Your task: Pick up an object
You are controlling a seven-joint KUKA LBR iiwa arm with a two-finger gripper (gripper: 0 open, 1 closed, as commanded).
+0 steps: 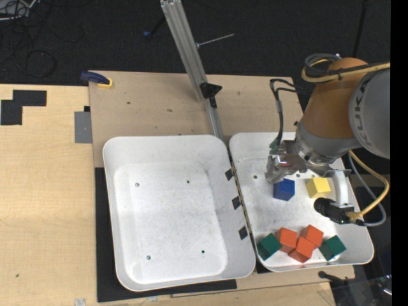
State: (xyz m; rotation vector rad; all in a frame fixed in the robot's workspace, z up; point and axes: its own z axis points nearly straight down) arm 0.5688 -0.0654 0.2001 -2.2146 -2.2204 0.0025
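The pincer hangs low over the right bin, near the middle of that bin. The blue block sits just under it and a tiny bit toward the bin's near edge. The two look like they touch, or almost touch. The block seems to rest on the bin floor, and the grey metal of the pincer hides its top, so I cannot tell how the pincer is set or whether it has the block.

This is the thing that matters most for the pick: the blue block lies right below the pincer, on the side toward the near edge. I think the pincer needs to go nearly straight down, with a small nudge that way.

The blue block is about square, so it has no long side to line up with.

A yellow block sits just beside the blue one, toward the bin's right edge. It could get bumped.

More blocks sit by the near edge of the right bin: a green block, some orange blocks and another green block. They are well apart from the pincer.

The left bin sits next to it on the surface.
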